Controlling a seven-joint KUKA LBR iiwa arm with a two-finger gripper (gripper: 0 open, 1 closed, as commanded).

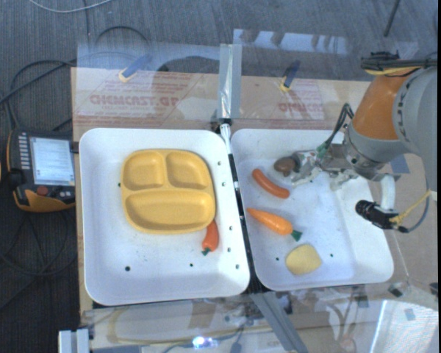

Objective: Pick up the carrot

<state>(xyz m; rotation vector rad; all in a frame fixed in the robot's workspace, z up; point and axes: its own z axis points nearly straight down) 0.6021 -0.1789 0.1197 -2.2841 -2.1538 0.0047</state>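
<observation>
The carrot (270,221) is orange with a small green end. It lies flat in the middle of the right bin (367,267), pointing down and to the right. My gripper (297,165) reaches in from the right and sits low at the back of that bin, up and to the right of the carrot and well apart from it. A small brown object (284,165) rests right at the gripper's tip; whether it is held is unclear. Nothing touches the carrot.
An orange-red sausage (270,184) lies between gripper and carrot. A pale yellow lump (303,259) sits near the right bin's front. The left bin (103,271) holds a yellow divided plate (167,190) and a small red-orange pepper (210,236) beside it.
</observation>
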